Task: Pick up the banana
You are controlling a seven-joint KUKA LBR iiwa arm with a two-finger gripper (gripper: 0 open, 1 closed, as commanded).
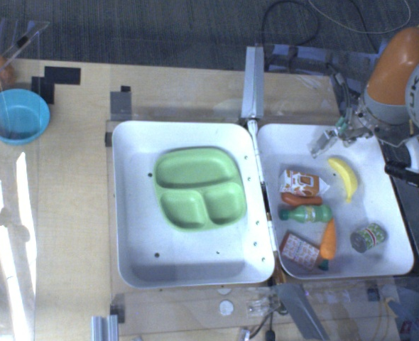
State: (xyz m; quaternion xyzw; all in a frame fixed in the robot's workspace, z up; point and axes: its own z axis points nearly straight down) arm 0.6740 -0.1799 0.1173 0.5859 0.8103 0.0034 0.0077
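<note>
Nothing is lifted yet: the banana (345, 177) lies loose, the gripper (325, 143) poised just beside it, apparently spread open and empty.

Both bins (124, 212) look like smooth white plastic with a soft sheen. The green divided tray (199, 187) in the left one is matt plastic. The bench (67, 212) has a pale wood-look top, pretty smooth. The blue bowl (16, 115) far left is glossy plastic, and the banana (345, 177) looks like shiny toy plastic.
</note>
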